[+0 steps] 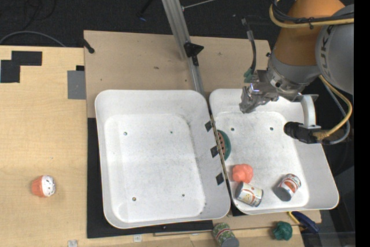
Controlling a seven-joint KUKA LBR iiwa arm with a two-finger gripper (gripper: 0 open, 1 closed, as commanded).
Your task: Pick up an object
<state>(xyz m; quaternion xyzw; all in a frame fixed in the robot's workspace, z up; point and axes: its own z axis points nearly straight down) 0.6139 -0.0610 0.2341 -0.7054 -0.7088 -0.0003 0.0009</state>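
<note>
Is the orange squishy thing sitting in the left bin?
No, the orange lump lies in the right bin, near two small cans.

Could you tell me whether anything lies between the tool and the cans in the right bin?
Nothing visible does. The tool is over the bin's far end; bare bin floor separates it from the two cans and the orange lump.

Both bins (153,104) looked like matt white plastic, faintly speckled. The bench (34,124) showed pale wood grain. A ribbed metal rail (173,3) shone dully. Two cans (250,195) had glossy printed labels, and the arm's orange band (309,6) looked smooth.
</note>
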